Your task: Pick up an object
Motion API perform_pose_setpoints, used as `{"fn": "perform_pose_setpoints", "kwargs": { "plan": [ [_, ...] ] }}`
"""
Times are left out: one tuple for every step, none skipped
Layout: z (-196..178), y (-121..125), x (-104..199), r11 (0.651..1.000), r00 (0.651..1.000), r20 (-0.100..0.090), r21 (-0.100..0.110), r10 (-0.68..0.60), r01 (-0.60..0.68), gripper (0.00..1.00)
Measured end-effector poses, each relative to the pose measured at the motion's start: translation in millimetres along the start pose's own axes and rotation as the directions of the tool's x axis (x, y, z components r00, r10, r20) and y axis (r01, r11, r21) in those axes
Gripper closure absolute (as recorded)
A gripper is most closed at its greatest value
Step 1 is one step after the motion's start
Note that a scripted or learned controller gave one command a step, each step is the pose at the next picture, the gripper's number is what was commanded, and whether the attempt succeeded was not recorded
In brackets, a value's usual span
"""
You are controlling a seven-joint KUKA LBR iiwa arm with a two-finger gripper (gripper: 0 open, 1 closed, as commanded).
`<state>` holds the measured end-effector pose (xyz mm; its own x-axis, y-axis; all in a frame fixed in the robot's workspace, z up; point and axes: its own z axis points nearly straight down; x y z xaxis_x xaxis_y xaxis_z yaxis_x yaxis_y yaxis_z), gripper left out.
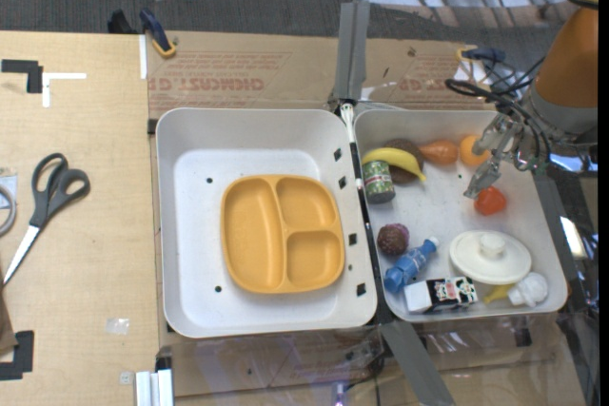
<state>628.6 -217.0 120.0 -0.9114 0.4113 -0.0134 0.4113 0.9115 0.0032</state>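
Gripper (485, 168) hanging over right bin (555, 233), fingers apart and holding nothing, lined up above red ball (490, 200), presumably the pick target.

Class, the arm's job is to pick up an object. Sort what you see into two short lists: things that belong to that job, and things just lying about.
Belongs to the job:
tool
right bin
banana
red ball
white lid
blue bottle

Just lying about:
scissors
yellow tray, in the left bin
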Motion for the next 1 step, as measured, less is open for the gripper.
{"fn": "perform_pose_setpoints", "kwargs": {
  "plan": [
    [5.3,-2.3,-1.7,0.999,0.999,0.008,-0.005,0.046,-0.046,0.0]
  ]
}}
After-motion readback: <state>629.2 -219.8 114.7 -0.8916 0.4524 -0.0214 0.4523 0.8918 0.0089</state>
